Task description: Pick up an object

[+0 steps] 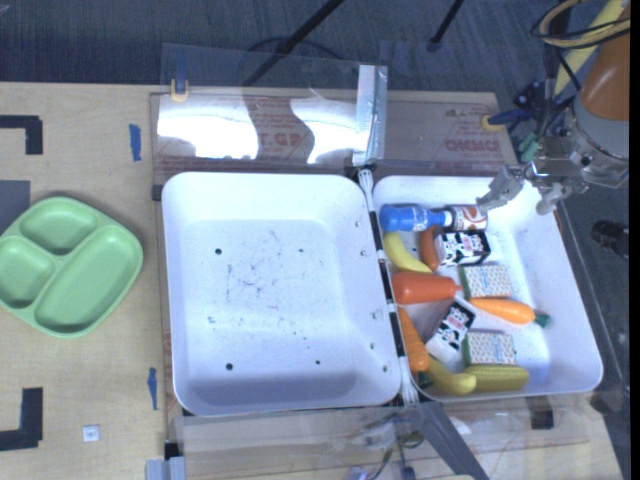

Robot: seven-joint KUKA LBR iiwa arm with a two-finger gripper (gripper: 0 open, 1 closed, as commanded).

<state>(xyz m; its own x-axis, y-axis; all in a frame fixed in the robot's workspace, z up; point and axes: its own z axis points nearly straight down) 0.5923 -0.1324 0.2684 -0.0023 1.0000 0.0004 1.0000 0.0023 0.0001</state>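
The wooden bench (80, 388) takes up most of what I can see from here, and on it sit two shallow white bins side by side. The left bin (190, 218) is the bigger-looking of the two, its floor faintly scuffed with blue marks and dotted with a few small holes. The right bin (575, 308) is crowded with toy groceries along its left half. Off to the far left of the bench lies a pale green divided plate (68, 264) with three compartments. The grey arm (600, 98), orange band above its wrist, comes in from the right, and its gripper (520, 190) hangs over the upper right corner of the right bin, its two fingers spread apart with nothing between them. Just to its left, near the bin's top edge, lies a blue bottle (412, 217) on its side. Below that an orange carrot (425, 288) lies across the bin, a second carrot (505, 310) sits near the middle, and a third (415, 343) runs along the left wall. A yellow banana (400, 253) curves beside the bottle, another banana (450, 380) rests at the bottom edge, and small printed cartons (487, 280) are tucked between them.
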